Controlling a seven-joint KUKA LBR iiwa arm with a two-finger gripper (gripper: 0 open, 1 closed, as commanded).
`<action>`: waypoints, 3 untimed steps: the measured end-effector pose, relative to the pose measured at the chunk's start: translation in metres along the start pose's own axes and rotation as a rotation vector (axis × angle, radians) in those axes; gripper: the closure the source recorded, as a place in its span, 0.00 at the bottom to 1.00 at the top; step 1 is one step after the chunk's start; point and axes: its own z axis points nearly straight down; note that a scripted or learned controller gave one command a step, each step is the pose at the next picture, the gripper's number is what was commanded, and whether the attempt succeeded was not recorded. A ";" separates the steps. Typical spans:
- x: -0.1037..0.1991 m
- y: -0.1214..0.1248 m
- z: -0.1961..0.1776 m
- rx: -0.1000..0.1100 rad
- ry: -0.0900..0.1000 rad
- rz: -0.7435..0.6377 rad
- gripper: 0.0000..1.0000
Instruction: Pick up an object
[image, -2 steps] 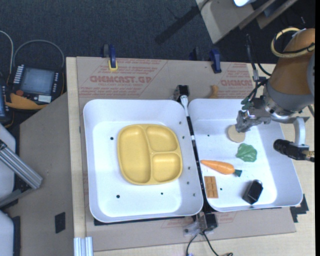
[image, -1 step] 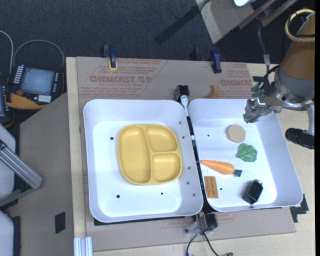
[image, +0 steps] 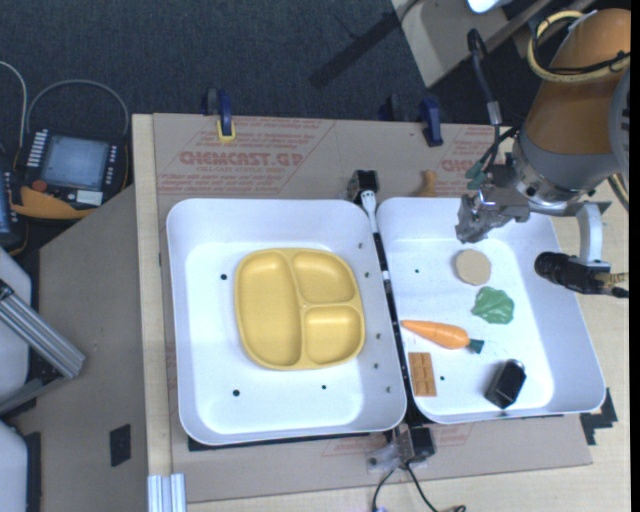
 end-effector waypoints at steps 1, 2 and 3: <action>0.054 -0.002 -0.001 0.004 0.002 -0.002 1.00; 0.108 -0.002 -0.001 0.003 0.000 0.000 1.00; 0.157 0.006 -0.001 0.001 0.001 -0.001 1.00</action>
